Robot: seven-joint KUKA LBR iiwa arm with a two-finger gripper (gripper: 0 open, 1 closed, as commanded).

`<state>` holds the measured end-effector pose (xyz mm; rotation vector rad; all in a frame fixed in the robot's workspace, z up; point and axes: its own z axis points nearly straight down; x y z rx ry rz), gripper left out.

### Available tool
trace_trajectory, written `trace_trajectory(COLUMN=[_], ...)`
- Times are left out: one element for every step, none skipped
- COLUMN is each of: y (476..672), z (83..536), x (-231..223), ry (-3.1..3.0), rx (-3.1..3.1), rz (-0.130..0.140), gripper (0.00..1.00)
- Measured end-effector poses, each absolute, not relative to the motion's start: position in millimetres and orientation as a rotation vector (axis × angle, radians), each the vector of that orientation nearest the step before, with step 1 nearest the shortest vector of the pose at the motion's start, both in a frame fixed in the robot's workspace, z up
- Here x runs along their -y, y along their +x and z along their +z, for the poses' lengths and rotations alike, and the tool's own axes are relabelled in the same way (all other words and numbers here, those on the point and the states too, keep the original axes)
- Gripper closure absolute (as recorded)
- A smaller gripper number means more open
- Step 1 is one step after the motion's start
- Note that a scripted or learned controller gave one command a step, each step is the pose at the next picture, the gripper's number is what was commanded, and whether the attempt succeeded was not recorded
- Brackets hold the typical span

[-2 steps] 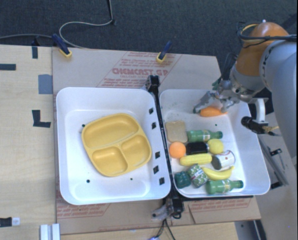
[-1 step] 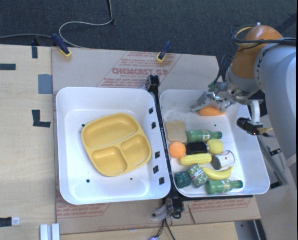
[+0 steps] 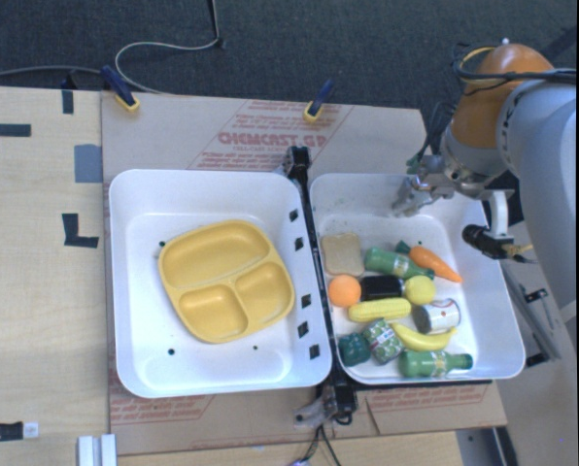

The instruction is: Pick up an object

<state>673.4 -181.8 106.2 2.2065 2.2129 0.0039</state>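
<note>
The pincer [image 3: 409, 198], its state not being discernible, is being held over the right bin's [image 3: 491, 352] far edge; the carrot [image 3: 434, 262] is lying nearest, toward the bin's middle.

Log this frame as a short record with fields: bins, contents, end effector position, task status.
left bin: holds a yellow divided tray
right bin: holds a pile of toy food, including a carrot, an orange, a corn cob, a banana and a bread slice
end effector: above the far edge of the right bin, apart from the pile
held object: none visible
task status: pick not yet done
</note>
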Motion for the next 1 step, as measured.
trace_trajectory(y=[673.0], z=[105.6], x=[181.8], ry=[2.208], rx=[-2.214], rz=[0.003], gripper=[0.00])
